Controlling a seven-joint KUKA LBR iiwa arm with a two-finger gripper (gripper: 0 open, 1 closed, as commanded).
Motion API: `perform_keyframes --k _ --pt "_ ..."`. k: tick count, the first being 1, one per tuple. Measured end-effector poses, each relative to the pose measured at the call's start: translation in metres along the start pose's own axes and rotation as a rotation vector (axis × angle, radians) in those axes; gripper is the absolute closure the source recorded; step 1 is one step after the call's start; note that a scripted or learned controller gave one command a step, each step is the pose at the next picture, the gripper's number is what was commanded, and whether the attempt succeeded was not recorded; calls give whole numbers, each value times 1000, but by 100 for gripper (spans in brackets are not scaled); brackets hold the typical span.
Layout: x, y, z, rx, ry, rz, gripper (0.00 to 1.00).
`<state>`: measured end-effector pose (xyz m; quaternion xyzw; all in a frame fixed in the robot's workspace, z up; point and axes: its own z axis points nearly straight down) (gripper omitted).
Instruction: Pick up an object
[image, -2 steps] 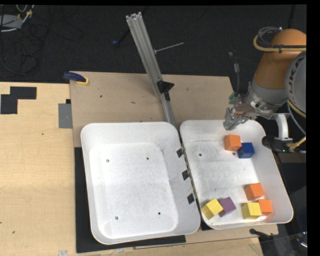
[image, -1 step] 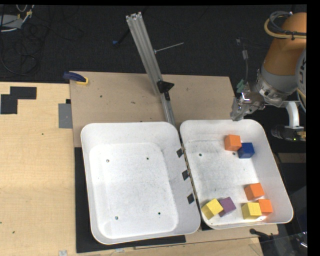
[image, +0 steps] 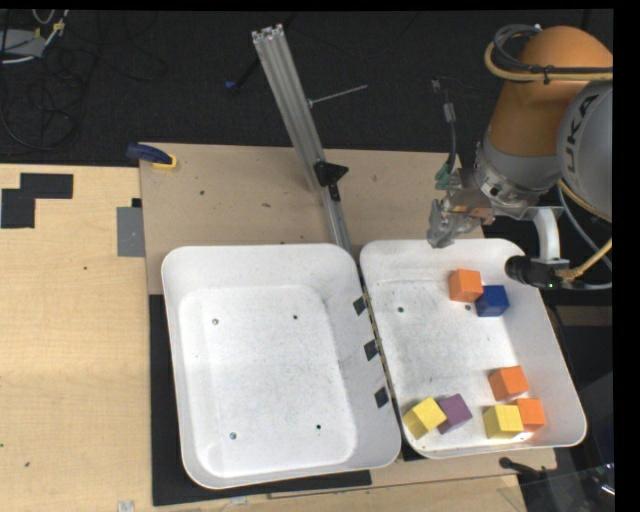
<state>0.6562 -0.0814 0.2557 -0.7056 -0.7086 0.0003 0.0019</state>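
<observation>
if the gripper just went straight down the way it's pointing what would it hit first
Most likely the back rim of the right bin. The gripper points down at that bin's far edge, up-frame of the nearest orange cube, though depth is hard to judge from this slanted view.

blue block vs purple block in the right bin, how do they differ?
Colour: the blue block is dark blue, the purple block is violet. Place: the blue block sits near the right bin's far end, the purple block near its front edge. Neighbour: the blue block touches an orange block, the purple block sits against a yellow block. Both are small cubes of like size, lying loose.
</observation>
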Motion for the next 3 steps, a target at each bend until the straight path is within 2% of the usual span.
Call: perform_keyframes --k 1,3 --pt "50 -9 -3 1 0 1 100" --pt "159 -48 3 3 -1 0 100"
